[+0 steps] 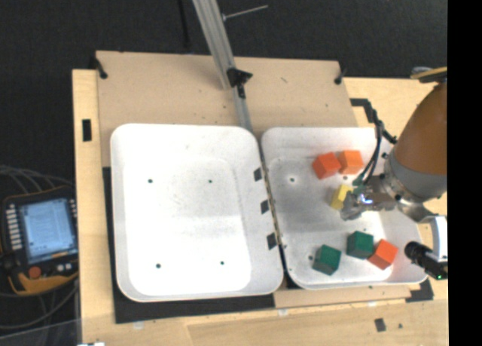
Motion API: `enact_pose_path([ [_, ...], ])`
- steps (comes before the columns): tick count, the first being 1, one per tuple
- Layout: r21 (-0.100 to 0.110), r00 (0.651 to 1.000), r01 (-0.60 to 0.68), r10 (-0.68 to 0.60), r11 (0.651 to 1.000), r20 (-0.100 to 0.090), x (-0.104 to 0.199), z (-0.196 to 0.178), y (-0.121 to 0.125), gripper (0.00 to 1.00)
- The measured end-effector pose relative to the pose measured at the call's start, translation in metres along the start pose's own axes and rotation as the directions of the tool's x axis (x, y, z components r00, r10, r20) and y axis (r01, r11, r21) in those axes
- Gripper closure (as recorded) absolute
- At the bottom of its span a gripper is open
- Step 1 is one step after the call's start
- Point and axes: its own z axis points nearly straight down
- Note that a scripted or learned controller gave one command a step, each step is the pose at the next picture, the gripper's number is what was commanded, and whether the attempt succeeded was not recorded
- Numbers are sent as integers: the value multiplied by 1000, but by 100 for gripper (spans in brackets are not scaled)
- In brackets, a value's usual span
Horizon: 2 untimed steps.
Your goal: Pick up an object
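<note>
Green blocks [360,244] are sitting nearest, below the gripper [352,203] in the right bin [301,186]. Right beside the gripper, a yellow block [340,195] is lying; it looks light, hard, best pinched on flat sides. Orange blocks [337,163] are resting beyond it.

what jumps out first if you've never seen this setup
The bright blocks in the right bin: two orange blocks near its far side, two green blocks and a red-orange block near its front. The gripper sits mid-bin by a small yellow block.
</note>
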Motion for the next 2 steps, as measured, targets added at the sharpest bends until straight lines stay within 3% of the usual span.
enact_pose_path([
  [1,1,1000,1,-1,1000,-1,-1,-29,2,100],
  [2,3,1000,5,-5,1000,-2,46,-41,25,100],
])
